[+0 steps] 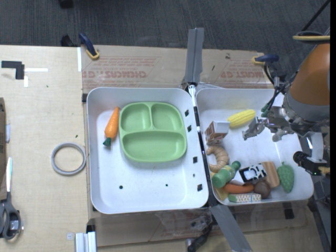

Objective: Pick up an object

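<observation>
Toys are seen piled at the near edge of the right bin, beside a corn cob. Nothing is held by the claw, its fingers apart above the bin; the pick is judged not yet begun.

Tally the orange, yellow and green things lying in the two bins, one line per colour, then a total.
Orange: 2, carrot beside the plate, carrot in the pile
Yellow: 1, corn cob
Green: 3, divided plate, bottle, leafy toy
Total: 6
</observation>
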`<state>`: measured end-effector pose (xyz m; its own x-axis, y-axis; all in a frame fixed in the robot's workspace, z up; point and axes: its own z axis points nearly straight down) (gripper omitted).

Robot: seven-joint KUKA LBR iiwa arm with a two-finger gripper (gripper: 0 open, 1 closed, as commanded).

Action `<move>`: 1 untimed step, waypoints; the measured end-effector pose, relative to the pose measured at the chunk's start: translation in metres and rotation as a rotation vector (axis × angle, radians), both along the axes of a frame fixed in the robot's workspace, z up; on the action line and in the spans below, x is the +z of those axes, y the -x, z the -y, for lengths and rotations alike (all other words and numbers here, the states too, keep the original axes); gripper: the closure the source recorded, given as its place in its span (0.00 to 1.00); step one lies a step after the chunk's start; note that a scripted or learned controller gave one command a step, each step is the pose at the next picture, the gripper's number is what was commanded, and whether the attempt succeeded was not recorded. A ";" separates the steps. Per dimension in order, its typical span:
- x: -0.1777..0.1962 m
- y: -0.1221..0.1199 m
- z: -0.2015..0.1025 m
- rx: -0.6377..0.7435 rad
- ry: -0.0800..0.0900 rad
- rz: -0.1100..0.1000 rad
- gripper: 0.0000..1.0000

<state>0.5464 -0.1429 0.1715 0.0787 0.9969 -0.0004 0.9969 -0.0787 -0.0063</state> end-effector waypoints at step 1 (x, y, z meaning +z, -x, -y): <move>0.014 -0.064 -0.042 -0.059 0.001 0.002 0.00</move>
<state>0.6105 -0.1013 0.1852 0.1372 0.9905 -0.0015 0.9905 -0.1372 -0.0041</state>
